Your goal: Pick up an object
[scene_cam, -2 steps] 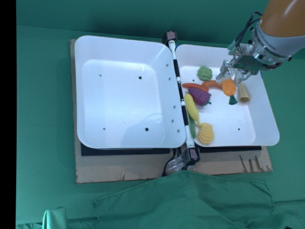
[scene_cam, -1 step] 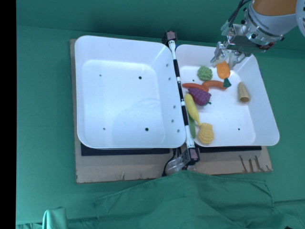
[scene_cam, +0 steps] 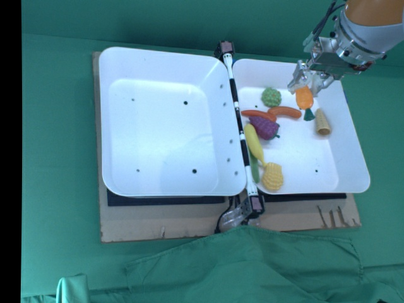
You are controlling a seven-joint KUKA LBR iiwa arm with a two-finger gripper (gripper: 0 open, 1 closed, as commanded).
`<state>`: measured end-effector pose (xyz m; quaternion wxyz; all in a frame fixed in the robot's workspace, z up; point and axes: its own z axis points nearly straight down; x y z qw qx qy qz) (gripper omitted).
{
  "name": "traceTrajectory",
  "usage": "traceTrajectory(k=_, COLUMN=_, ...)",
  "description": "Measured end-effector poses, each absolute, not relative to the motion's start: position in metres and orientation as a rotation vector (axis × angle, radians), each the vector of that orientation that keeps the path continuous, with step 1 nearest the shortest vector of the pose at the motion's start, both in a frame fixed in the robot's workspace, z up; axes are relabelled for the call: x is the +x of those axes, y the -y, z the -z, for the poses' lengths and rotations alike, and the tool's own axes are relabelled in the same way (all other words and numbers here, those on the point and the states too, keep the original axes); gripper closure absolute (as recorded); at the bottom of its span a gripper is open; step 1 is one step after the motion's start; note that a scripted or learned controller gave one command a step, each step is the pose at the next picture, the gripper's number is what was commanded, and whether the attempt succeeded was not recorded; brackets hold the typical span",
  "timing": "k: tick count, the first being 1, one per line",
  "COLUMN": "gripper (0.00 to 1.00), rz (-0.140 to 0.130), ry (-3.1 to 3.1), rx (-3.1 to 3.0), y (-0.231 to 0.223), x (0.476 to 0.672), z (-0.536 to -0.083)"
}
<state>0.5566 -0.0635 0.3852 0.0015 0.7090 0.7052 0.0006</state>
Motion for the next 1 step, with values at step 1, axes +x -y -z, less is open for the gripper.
traceTrajectory(k=1, gripper=1.00, rz=0.008, ry=-2.212, rx=2.237, y=0.1060, x=0.4975, z=-0.3096)
